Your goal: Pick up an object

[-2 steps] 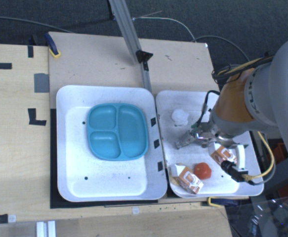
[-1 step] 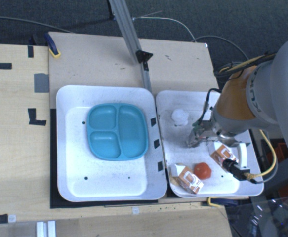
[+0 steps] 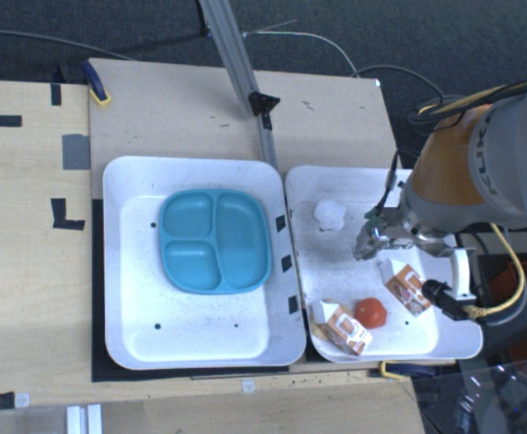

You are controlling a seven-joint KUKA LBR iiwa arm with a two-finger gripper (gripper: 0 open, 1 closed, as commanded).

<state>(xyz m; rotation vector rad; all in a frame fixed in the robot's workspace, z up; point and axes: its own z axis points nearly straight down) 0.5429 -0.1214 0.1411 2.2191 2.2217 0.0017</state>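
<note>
Round red ball (smooth, glossy)

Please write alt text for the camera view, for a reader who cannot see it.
The gripper hangs over the right bin, which holds a red ball, two snack packets and a small white object. The left bin holds a blue divided plate.

Two white bins sit side by side on the counter. The left bin holds a blue plate with three sections. In the right bin there is a small clear cup, a red ball next to an orange and white packet, and another packet near the arm, whose end effector is low over the middle of this bin.
</note>
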